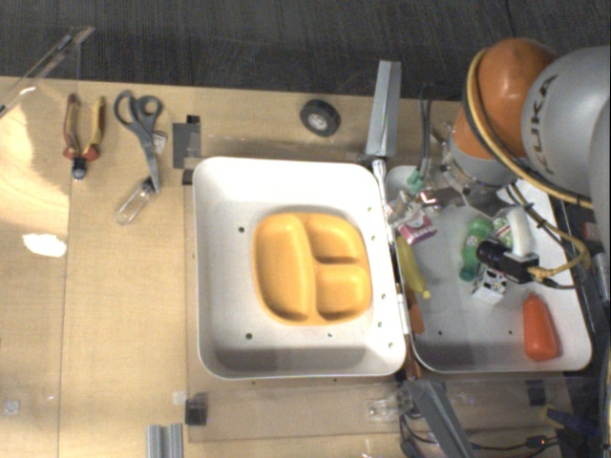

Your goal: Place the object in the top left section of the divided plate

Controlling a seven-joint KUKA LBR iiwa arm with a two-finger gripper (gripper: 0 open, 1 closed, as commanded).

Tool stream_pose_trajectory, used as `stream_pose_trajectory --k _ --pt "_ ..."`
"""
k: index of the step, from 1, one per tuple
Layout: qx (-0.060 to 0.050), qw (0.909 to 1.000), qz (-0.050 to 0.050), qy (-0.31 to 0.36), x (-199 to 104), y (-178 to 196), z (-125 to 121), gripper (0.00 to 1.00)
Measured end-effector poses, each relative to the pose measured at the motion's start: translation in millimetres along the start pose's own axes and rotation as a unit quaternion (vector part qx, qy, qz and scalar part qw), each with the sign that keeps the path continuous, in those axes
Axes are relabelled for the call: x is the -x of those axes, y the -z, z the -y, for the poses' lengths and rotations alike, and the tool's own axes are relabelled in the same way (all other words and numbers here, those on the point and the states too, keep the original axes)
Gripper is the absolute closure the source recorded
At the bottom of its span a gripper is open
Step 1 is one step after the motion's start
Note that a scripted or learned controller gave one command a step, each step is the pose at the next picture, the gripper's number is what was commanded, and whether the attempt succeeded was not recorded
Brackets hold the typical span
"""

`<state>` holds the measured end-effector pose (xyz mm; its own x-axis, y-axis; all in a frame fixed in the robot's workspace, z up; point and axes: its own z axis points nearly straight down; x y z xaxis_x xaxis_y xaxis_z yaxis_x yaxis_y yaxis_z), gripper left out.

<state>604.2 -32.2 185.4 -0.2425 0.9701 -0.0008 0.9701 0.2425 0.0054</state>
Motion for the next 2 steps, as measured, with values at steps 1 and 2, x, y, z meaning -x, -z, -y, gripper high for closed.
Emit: stream_pose_trajectory --k 1,2 --pt "0.001 1.0000 0.000 0.001 -108.1 0.5 -26.5 1.00" --pt "0.001 1.0000 0.000 0.000 -107.8 0.5 -26.5 0.00"
